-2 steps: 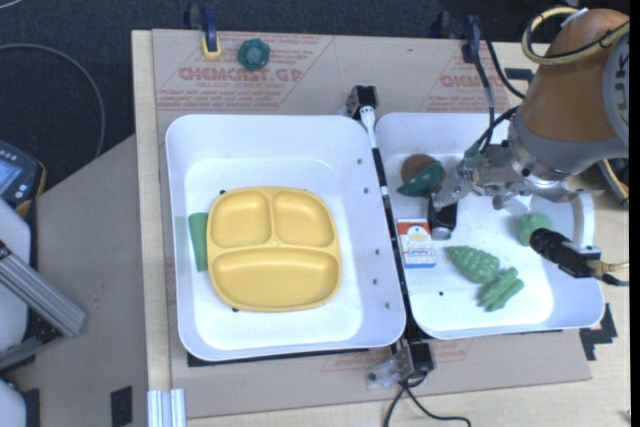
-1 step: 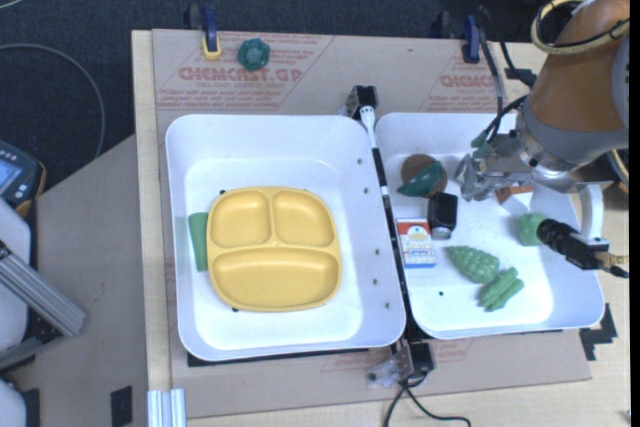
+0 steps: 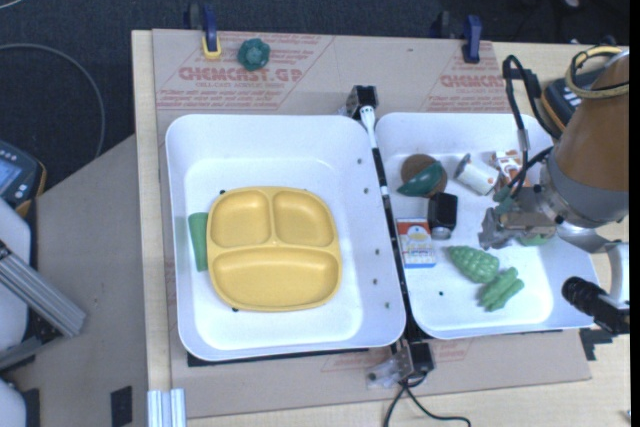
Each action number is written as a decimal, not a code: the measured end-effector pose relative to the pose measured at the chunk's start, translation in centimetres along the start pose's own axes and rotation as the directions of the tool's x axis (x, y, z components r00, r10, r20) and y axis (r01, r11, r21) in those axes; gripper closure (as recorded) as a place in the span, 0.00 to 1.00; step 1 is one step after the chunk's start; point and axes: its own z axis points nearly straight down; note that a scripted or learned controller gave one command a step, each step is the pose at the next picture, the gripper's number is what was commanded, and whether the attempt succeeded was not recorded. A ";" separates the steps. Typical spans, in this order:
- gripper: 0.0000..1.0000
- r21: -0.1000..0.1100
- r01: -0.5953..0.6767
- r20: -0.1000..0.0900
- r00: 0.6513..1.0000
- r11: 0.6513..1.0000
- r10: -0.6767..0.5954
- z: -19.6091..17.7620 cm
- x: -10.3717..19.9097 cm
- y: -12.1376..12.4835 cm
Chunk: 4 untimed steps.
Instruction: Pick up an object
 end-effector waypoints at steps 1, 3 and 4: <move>1.00 -0.005 0.010 0.000 1.000 1.000 -0.010 -0.6 5.6 0.3; 1.00 -0.002 0.008 0.002 1.000 1.000 -0.008 -9.0 13.7 4.1; 1.00 -0.013 0.008 0.001 1.000 1.000 -0.008 -15.5 15.4 0.7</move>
